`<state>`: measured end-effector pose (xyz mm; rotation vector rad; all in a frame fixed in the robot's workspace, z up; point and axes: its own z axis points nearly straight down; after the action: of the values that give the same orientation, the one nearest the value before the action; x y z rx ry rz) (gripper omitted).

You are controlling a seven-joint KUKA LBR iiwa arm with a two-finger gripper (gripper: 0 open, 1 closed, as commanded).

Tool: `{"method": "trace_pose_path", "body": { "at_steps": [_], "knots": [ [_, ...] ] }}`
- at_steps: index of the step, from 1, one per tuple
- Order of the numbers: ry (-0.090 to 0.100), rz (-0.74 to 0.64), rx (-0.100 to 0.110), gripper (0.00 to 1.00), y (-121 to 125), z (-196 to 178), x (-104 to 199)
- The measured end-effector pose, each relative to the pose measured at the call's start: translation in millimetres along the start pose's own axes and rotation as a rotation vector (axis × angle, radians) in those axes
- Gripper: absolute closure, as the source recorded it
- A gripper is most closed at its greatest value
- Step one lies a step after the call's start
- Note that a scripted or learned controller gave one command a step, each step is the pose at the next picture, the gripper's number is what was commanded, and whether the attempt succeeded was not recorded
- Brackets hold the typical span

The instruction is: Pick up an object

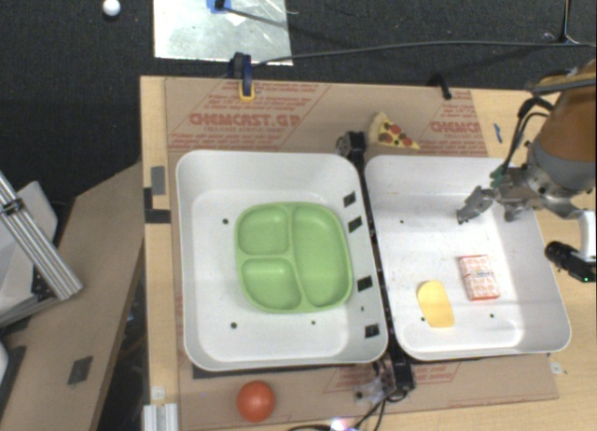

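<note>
Where the gripper (490, 201) hangs over the upper right part of the right bin (410, 177), nothing lies between its fingers, and whether the jaws stand apart or together cannot be told from this angle. Two loose things lie in that bin, both nearer the front edge than the gripper and apart from it: one small red-and-white box (478, 277) and one yellow piece (436, 304), just to the box's left and slightly lower. The left bin (201, 177) bears one green divided tray (293, 257) with three compartments. Outside the bins, one pizza-slice toy (392, 132) rests on the cardboard behind them, and one orange-red ball (256, 400) sits in front.
</note>
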<state>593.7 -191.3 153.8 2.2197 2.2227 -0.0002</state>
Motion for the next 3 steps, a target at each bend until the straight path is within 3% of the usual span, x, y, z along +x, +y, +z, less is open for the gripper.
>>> {"method": "trace_pose_path", "body": {
  "at_steps": [1,2,3],
  "knots": [
    [-0.002,-0.001,-0.005,1.0,1,-13,0],
    [-0.001,-0.003,-0.006,1.0,3,-67,-1],
    [-0.001,-0.003,-0.004,1.0,4,-74,-1]
  ]
}}
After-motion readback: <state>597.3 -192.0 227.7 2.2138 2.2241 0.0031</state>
